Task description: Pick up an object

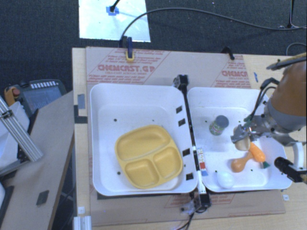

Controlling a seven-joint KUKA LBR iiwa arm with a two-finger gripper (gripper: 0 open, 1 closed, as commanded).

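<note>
Right bin (pixel 206 104), lower right of frame: orange carrot toy (pixel 257 154) lies touching an orange-tan pear-shaped toy (pixel 240 163), a white ball (pixel 224 179) near the bin's lower wall, a small tin can (pixel 219 125) toward centre. Gripper (pixel 242 139) sits just above the carrot (open or closed: cannot tell). Left bin (pixel 103 128) holds a yellow compartment tray (pixel 148 155).

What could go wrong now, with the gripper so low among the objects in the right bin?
1. The gripper sits close to the carrot and the tan pear-shaped toy; closing here might nudge one aside rather than catch it.
2. The small can stands upright nearby; a sideways move could tip it.
3. The white ball may roll if bumped.
</note>
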